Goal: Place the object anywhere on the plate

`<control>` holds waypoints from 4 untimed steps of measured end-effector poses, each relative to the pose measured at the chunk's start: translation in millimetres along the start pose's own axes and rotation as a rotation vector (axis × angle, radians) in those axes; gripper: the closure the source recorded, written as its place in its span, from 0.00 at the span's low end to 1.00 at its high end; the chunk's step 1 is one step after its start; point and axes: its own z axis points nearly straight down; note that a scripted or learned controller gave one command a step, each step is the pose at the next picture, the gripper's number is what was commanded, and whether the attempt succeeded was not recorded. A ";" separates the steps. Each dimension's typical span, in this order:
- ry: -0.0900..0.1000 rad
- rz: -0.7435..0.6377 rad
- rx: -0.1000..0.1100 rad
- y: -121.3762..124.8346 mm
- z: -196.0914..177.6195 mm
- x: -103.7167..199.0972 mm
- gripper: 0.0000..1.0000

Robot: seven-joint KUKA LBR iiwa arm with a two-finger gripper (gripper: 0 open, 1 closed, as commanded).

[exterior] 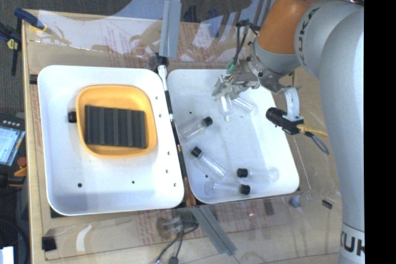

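Several clear vials (199,125) with black caps lay loose in the right bin (281,161), well apart from the yellow plate (114,99) in the left bin (55,182). It looked like the picking step. The gripper (230,88) hung low over the right bin's far end, arm bent in from the right; whether it gripped anything I couldn't tell. Next would come a firm catch, then a carry across.
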 end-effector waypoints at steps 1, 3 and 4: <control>-0.002 -0.104 -0.005 18.1 -108.5 80.2 1.00; -0.003 -0.575 -0.003 39.3 -36.9 134.0 1.00; -0.004 -0.575 -0.003 39.2 -36.9 133.5 0.00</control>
